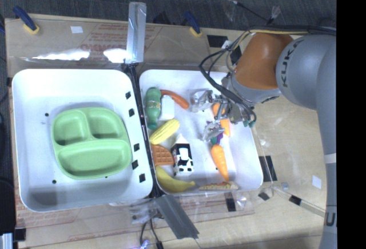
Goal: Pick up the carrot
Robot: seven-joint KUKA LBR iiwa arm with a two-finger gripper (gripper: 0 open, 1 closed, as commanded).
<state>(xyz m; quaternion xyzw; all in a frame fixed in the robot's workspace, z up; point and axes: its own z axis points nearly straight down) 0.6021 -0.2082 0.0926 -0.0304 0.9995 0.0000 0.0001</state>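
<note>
Claw (pixel 216 123) low in right bin (pixel 247 145), above carrot's leafy end; open or closed: cannot tell. Carrot (pixel 219 161) flat on bin floor near right wall. Corn (pixel 164 130), banana (pixel 173 182) leftward. Green tray (pixel 90 142) in left bin.

From above, the grey arm (pixel 297 70) reached from the right over the right bin (pixel 246 168), its gripper (pixel 216 122) low among the toys just above a carrot (pixel 219 161), with corn (pixel 164 130), a banana (pixel 173 183) nearby, while a green tray (pixel 90 142) sat in the left bin (pixel 28 127).
</note>
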